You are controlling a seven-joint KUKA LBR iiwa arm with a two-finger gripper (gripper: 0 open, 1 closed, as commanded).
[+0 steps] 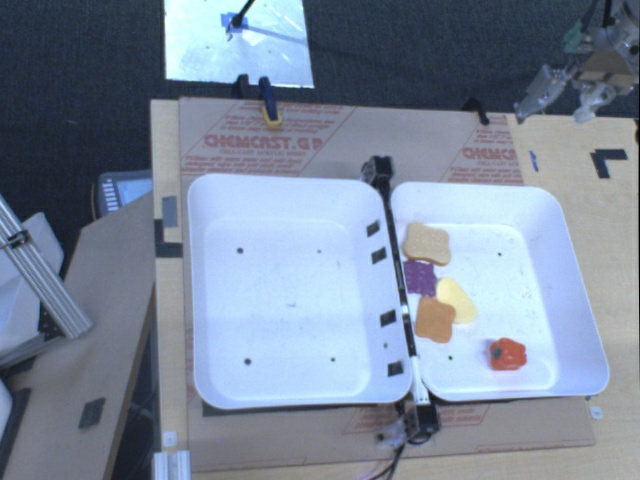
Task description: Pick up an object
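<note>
The claw (568,86) hangs high past the right bin (575,238), too small to tell whether open or holding anything, while the toast (427,243), purple piece (420,278), cheese (456,298), cracker (435,320) and pepper (507,353) lie loose, ready for picking.

Lighting bright and even, coming from overhead. White bins (300,193) washing out close to overexposure, inner surfaces losing detail. Strong glare bouncing off the metal sheet (238,28) at top. Shadows staying soft and short, pooling under the bin rims along the near edge. Dark floor (80,68) showing grain. Overall sharpness running slightly soft, printed lettering on the cardboard (330,128) blurring.
</note>
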